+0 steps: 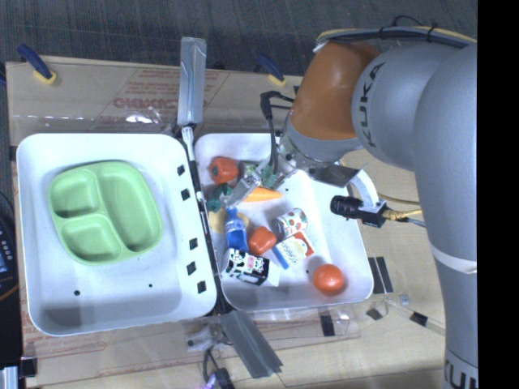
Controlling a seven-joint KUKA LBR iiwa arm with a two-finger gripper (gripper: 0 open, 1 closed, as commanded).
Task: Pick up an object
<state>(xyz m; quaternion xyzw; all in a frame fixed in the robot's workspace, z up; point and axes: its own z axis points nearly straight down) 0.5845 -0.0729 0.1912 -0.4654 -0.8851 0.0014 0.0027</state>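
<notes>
The right bin (345, 254) holds a jumble of small items. A red tomato (225, 169) lies at its far left, with an orange carrot (264, 193) just right of it. My gripper (250, 181) is low between those two, right above the carrot's left end. Nearer the front are a blue bottle (235, 232), a red piece (261, 240), a small can (292, 220), a red-and-blue carton (294, 250), a black-and-white carton (246, 267) and a second red tomato (328, 278). I see nothing lifted off the bin floor.
The left bin (49, 298) holds a green divided plate (104, 211). A raised divider (199, 217) separates the bins. My grey arm with its orange band (332, 96) covers the right bin's far right corner. A black cable plug (350, 209) hangs over the right rim.
</notes>
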